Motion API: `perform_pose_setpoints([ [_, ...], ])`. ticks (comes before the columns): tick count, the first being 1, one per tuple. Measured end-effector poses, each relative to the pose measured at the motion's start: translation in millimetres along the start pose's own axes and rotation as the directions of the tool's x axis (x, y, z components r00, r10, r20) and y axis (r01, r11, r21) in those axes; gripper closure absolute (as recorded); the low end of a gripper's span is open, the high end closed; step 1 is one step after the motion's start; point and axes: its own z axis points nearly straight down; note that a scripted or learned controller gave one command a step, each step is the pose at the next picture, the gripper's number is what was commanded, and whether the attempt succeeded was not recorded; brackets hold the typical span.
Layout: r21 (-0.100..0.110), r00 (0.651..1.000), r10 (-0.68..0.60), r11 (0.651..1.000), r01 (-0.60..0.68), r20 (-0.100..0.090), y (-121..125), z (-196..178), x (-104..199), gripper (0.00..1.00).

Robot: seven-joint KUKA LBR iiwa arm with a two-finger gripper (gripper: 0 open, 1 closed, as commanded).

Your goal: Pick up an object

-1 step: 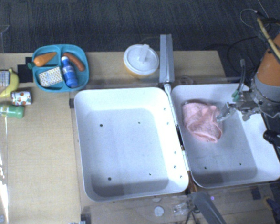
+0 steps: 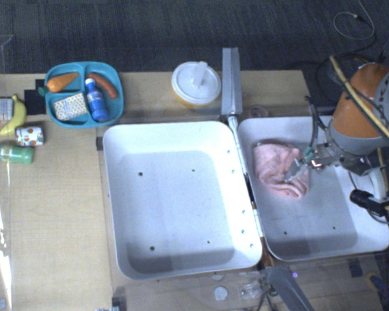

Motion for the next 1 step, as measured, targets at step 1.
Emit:
perform_pose_setpoints([
  [1,-0.009,0.993,-0.122,0.992,0.122,0.005,-13.7,4.5,45.6,0.0],
])
